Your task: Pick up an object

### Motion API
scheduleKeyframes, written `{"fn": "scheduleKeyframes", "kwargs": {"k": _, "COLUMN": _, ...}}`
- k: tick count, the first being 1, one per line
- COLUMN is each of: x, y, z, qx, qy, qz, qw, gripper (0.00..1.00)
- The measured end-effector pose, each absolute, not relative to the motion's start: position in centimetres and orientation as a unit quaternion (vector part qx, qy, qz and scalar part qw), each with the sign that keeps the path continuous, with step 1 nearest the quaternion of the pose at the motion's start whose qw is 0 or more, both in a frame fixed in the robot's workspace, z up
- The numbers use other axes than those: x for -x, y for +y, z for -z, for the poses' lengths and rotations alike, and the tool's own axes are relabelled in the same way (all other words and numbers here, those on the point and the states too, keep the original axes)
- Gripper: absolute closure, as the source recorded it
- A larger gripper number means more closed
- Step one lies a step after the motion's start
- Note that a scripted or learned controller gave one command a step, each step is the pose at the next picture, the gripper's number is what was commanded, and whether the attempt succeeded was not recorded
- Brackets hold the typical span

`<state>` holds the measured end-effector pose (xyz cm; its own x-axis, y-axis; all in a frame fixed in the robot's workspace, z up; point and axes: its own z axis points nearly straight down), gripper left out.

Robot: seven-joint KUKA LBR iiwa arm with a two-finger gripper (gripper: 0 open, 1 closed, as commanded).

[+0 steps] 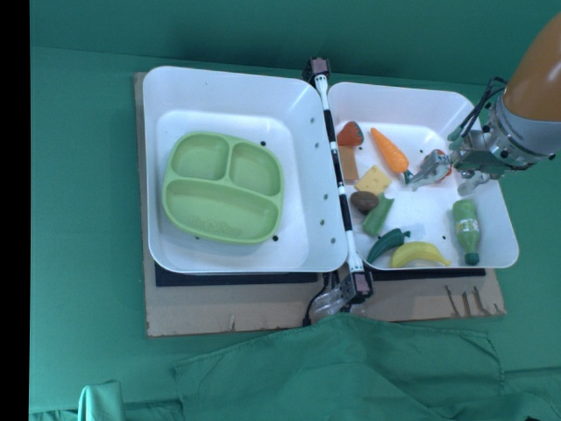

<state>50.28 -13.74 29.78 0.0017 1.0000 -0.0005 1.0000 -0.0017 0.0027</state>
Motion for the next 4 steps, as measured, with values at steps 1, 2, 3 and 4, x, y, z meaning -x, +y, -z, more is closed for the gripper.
{"fn": "scheduleKeyframes", "kwargs": {"k": 1, "x": -54.2, "y": -15.3, "z": -29.7, "qx": -0.708, "qy": 0.706, "qz": -0.0014, "qw": 0.004, "gripper": 0.00}}
{"fn": "scheduleKeyframes", "kwargs": {"k": 2, "x": -53.5, "y": -16.0, "z": -22.0, "qx": -0.709, "qy": 0.705, "qz": 0.0018, "qw": -0.001, "gripper": 0.00}}
{"fn": "scheduleKeyframes", "kwargs": {"k": 3, "x": -50.0, "y": -15.8, "z": -22.3, "qx": -0.709, "qy": 0.705, "qz": 0.0006, "qw": 0.000, "gripper": 0.00}}
{"fn": "scheduleKeyframes", "kwargs": {"k": 4, "x": -46.6, "y": -17.0, "z": -25.1, "qx": -0.709, "qy": 0.705, "qz": -0.0005, "qw": 0.002, "gripper": 0.00}}
